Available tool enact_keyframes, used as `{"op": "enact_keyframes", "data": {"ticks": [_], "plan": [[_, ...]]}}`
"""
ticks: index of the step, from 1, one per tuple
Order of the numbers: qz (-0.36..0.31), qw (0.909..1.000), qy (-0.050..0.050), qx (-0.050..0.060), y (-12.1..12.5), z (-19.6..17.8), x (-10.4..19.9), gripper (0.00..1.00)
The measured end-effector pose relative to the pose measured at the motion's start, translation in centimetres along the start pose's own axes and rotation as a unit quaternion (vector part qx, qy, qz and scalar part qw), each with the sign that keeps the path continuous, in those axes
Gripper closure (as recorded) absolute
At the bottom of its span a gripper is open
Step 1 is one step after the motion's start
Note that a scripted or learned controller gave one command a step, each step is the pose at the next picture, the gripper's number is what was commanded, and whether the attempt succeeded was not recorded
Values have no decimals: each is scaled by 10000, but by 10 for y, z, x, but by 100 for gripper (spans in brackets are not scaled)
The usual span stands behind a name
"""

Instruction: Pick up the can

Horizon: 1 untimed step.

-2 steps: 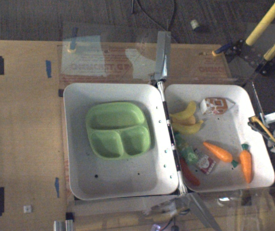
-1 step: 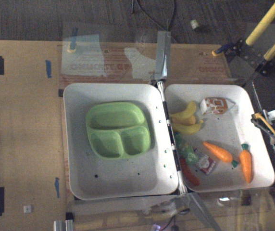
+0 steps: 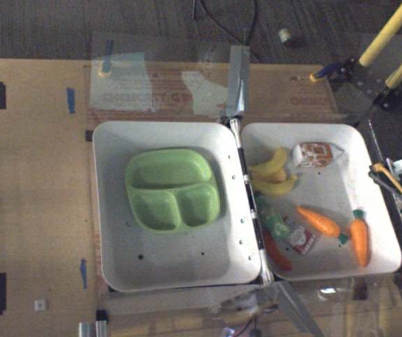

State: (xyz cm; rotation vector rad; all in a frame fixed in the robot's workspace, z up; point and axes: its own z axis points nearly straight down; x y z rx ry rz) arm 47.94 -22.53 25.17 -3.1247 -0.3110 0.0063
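Note:
The can point(image 3: 301, 239) is small, with a red and white label. It lies on its side in the front left part of the right bin point(image 3: 380, 258). It rests between a green packet point(image 3: 274, 223) on its left and an orange carrot point(image 3: 319, 221) just behind it. A red pepper point(image 3: 277, 253) lies close to its front left. Nothing covers the can from above.
The right bin also holds two bananas point(image 3: 274, 172), a white and orange carton point(image 3: 315, 154) and a second carrot point(image 3: 359, 239). A green divided plate point(image 3: 173, 188) sits in the left bin point(image 3: 109, 251). Yellow-handled clamps point(image 3: 391, 27) stand beyond the back right corner.

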Motion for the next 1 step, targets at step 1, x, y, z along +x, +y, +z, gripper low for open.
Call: {"op": "enact_keyframes", "data": {"ticks": [1], "plan": [[-37,10000,-5,1,-1,-42,1,100]]}}
